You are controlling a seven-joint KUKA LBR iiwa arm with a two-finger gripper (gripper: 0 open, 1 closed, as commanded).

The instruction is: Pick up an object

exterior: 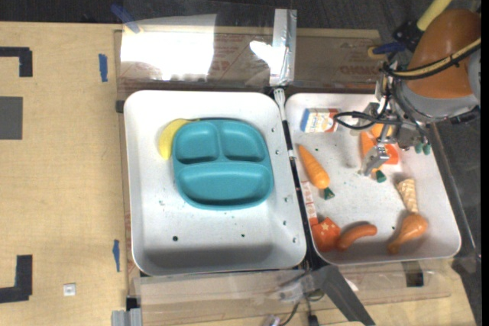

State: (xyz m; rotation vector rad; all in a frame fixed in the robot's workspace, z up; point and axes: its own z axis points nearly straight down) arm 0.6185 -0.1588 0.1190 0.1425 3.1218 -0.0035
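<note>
The gripper (376, 163) is seen low in the right bin (348, 198), toward the upper right of the frame, with its metal tips close over the bin floor. Whether anything is clasped cannot be told; the gripper's state is not made out at this size. An orange-and-white item (388, 152) is pressed just beside it, partly hidden by the wrist and cables, and may be the thing aimed at.

Further out, a carrot (315, 169) is laid at a slant to the left, and a small milk carton (318, 121) is found near the bin's upper edge. Below and to the right a pale bread stick (408, 194) and a brown pear-shaped piece (408, 231) are placed close together; a sausage (357, 233) and a tomato (325, 234) rest along the lower edge.

In the left bin (149, 187), at the middle of the frame, a teal divided plate (223, 163) is set over a yellow item (167, 137).

It is judged that the pick could fail if the tips are closed on bare floor beside the orange item, or if the item is nudged aside rather than caught. The loose cables might also be snagged on lifting.
</note>
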